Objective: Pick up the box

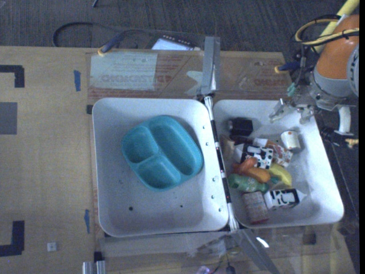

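A small pinkish-brown box lies flat near the front of the right bin. Beside it lies a black-and-white cow-patterned carton, and a second cow-patterned carton sits mid-bin. My gripper hangs over the bin's far right corner, well behind the box and apart from every item. Its two grey fingers are spread open with nothing between them.
The right bin also holds a black item, a white cup, an orange carrot, a yellow banana and a green piece, all crowded together. The left bin holds a blue divided plate.
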